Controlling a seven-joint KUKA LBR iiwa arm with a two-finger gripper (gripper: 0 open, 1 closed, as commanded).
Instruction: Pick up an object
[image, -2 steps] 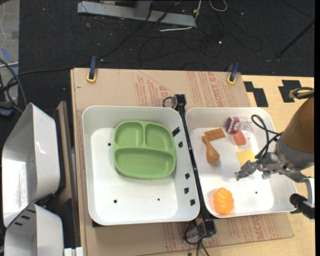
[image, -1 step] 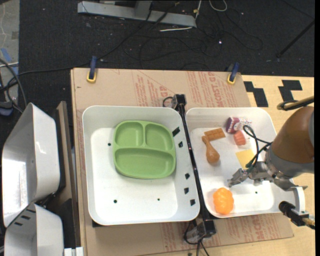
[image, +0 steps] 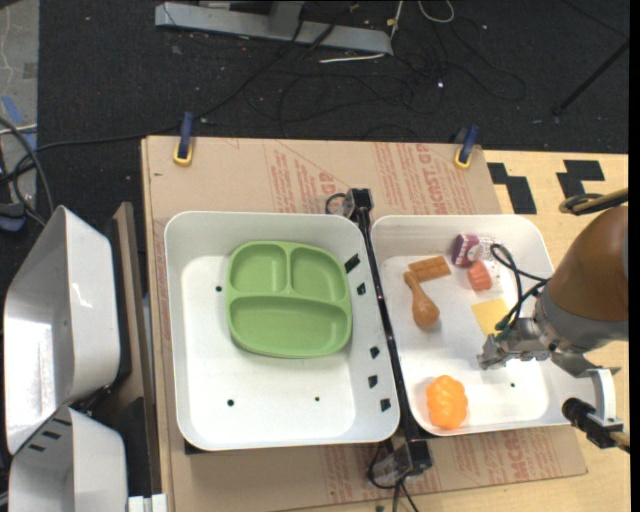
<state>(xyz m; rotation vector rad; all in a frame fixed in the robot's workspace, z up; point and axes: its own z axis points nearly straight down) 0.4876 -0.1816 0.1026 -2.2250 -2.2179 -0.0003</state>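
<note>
The right bin (image: 520, 405) holds an orange ball (image: 447, 400) near its front rim, with bare floor between it and the gripper (image: 497, 352). A yellow block (image: 488, 316) lies just beside the gripper. The arm (image: 590, 290) leans in low from the right; I cannot tell the gripper's state. A green plate (image: 290, 300) sits in the left bin (image: 200, 400).

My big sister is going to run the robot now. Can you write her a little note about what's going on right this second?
Gripper: low in the right bin, beside the yellow block; I can't tell what it's doing with its fingers, and nothing visibly held.
Right bin: orange ball near front, brown spoon-shaped toy, brown bar, pink block, purple-and-white item.
Left bin: green divided plate.
Done: nothing picked up yet.
Left: grab one object and lift it.
</note>
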